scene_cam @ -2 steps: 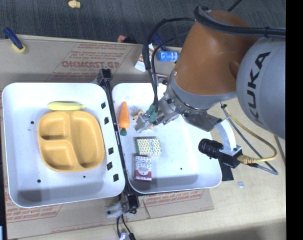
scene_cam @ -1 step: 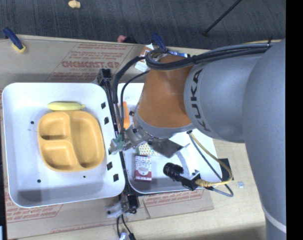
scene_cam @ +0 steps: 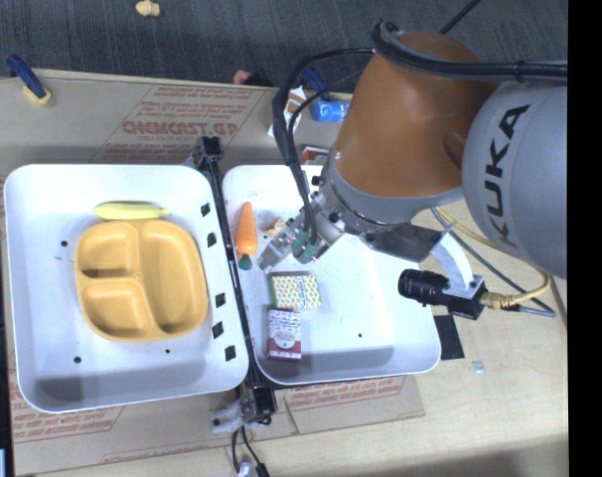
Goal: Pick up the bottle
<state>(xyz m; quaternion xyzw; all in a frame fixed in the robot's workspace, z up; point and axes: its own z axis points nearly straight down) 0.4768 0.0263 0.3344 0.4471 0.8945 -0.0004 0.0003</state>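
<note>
- Camera view: your pincer (scene_cam: pixel 293 241) sits low in the right bin (scene_cam: pixel 412 358), near its upper left part, just beside the carrot (scene_cam: pixel 245 231) and above the patterned packet (scene_cam: pixel 295 291).
- You cannot tell from here whether the pincer is spread or pressed together; its tip is a blur of grey and green under the wrist.
- The bottle cannot be made out with any certainty. A small greenish patch at the pincer's tip may be part of it, or part of the tool. If it is there, it lies in the right bin, under the arm (scene_cam: pixel 420 117).
- First risk: the arm's bulk hides much of the bin's upper half, so you have no check on the aim, and a grasp could close on air.
- Second risk: the carrot lies close by on the left, so a small error sideways could nudge or pinch it instead.
- Third risk: the packet and the red box (scene_cam: pixel 284 333) lie just below, and a sweep that way would push them about.
- Fourth risk: a bottle lying on its side is likely to roll away on the smooth white floor if touched off centre.
- The left bin (scene_cam: pixel 33 266), with its yellow divided plate (scene_cam: pixel 142 276), lies well apart from the work and should not trouble you.
</note>
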